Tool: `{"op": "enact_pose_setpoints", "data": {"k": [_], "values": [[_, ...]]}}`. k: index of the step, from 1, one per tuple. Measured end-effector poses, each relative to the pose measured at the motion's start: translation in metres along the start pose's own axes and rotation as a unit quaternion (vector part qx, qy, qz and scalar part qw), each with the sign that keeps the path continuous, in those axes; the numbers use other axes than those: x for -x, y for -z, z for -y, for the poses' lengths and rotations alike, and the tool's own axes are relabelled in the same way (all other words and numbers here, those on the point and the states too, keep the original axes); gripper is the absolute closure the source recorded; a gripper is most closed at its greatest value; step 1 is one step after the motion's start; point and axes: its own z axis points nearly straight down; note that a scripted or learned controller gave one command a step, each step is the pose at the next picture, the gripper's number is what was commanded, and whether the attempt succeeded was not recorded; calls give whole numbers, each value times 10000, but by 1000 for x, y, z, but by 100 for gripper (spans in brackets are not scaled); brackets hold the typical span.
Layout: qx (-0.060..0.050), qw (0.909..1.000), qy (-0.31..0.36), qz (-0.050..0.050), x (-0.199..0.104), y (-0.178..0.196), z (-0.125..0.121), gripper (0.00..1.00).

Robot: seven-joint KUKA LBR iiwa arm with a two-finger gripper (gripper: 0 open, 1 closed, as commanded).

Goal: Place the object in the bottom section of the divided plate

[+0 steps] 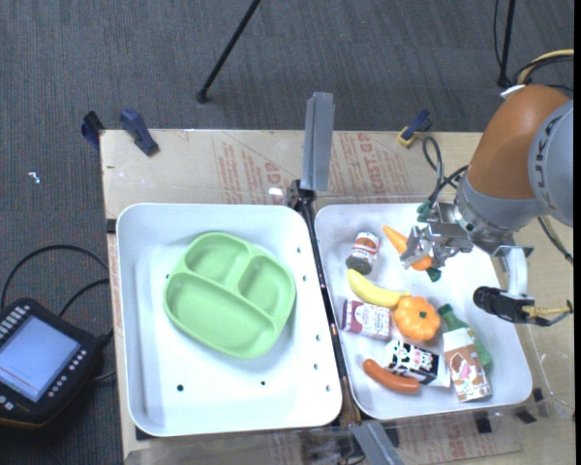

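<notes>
Right bin (519, 361): hand (428, 248) over the carrot (404, 243), finger state indiscernible. Left bin (136, 376): green divided plate (230, 294).

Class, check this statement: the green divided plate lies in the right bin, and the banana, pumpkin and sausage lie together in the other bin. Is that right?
Not quite. The camera view shows the green divided plate in the left bin, not the right. The banana, pumpkin and sausage do lie together in the other bin, the right bin.
</notes>
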Motion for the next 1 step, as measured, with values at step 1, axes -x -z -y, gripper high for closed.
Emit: {"op": "enact_pose_setpoints", "data": {"k": [1], "values": [[-7, 9994, 347, -1, -79, 13, 42, 100]]}}
